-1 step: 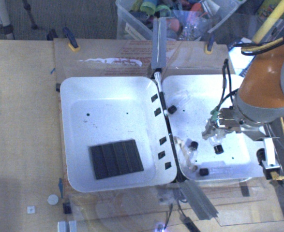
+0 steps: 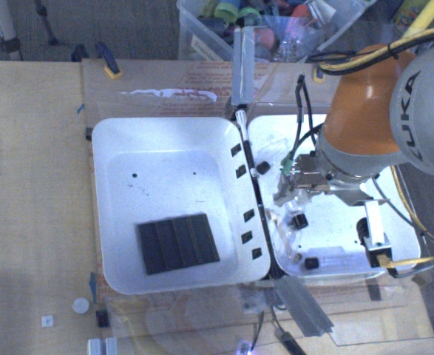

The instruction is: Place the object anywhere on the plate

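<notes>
While the arm (image 2: 383, 117) reaches in from the right of the frame, its orange band sits over the upper part of the right bin (image 2: 401, 231), and the gripper (image 2: 294, 198) hangs low near that bin's left wall. The wrist and its cables block the line of sight, so the state of the gripper cannot be read from this position, nor whether any object is held. The plate (image 2: 178, 242), a dark ribbed rectangle, lies flat in the lower middle of the left bin (image 2: 165, 143), slightly rotated, with nothing resting on it. A clear tub of coloured items (image 2: 276, 9) stands at top centre, beyond the bins.
</notes>
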`<move>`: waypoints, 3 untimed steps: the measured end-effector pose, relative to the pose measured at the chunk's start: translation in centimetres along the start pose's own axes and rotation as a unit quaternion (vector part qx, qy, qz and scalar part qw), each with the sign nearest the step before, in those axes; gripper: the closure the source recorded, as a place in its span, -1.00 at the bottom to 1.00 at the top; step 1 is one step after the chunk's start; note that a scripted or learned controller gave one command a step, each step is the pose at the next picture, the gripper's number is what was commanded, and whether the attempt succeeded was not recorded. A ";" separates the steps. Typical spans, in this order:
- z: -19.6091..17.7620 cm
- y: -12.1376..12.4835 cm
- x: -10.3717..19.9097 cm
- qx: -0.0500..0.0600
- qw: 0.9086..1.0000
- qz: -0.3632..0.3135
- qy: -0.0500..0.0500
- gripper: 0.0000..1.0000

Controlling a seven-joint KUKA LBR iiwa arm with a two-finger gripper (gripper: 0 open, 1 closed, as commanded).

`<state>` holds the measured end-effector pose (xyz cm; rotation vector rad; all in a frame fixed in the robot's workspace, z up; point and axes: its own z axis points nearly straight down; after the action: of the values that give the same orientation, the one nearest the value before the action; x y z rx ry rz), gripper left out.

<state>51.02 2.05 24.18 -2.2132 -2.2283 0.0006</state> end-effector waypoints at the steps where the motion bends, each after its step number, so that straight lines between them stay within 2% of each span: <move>1: -0.5 4.5 6.1 0.000 0.993 0.117 -0.001 1.00; 2: -0.6 4.5 6.1 0.000 0.993 0.117 -0.001 -1.00; 3: -1.8 12.9 10.3 -0.002 0.992 -0.127 -0.001 -1.00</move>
<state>63.82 12.44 25.94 -1.9144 -2.4951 -0.0029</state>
